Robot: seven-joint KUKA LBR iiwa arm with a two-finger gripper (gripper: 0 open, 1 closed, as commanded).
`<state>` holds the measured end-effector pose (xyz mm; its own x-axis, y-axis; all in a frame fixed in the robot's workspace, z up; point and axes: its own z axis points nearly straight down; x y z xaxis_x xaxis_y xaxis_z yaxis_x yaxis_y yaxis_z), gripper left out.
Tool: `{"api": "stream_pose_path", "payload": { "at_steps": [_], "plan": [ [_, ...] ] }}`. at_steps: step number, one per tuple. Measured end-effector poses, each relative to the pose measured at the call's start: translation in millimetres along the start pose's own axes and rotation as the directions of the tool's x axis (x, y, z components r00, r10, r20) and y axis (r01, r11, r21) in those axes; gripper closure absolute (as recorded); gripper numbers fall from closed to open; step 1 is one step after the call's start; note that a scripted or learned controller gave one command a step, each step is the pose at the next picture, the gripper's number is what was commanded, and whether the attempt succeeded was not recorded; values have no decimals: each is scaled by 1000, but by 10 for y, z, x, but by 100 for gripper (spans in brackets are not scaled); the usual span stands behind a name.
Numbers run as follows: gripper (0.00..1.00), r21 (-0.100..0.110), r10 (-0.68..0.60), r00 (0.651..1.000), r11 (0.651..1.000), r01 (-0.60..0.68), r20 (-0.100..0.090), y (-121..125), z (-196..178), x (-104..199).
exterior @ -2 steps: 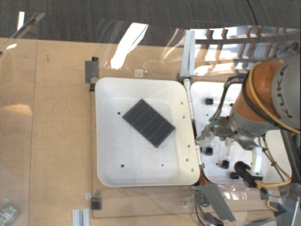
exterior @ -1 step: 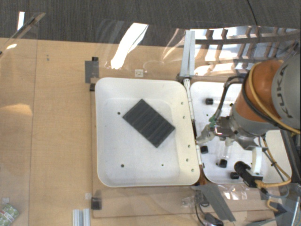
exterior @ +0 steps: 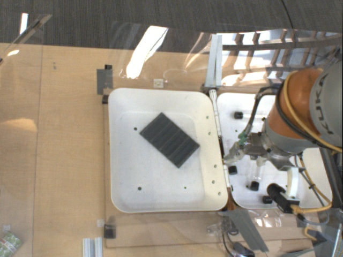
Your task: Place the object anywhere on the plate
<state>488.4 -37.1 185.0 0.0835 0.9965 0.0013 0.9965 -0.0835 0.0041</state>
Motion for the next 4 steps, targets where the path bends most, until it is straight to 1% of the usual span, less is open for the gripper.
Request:
{"api": "stream_pose_path", "payload": {
  "at_steps": [1,2,3,4],
  "plan": [
    [100,-4,-4,1000,1000,4,-1,21,-104,12],
    [0,-4,-4,1000,1000,4,-1,21,-104,11],
    [0,-4,-4,1000,1000,4,-1,21,-104,11],
    [100,-8,-10,1000,1000,10,-2,42,-207,23]
  ]
}}
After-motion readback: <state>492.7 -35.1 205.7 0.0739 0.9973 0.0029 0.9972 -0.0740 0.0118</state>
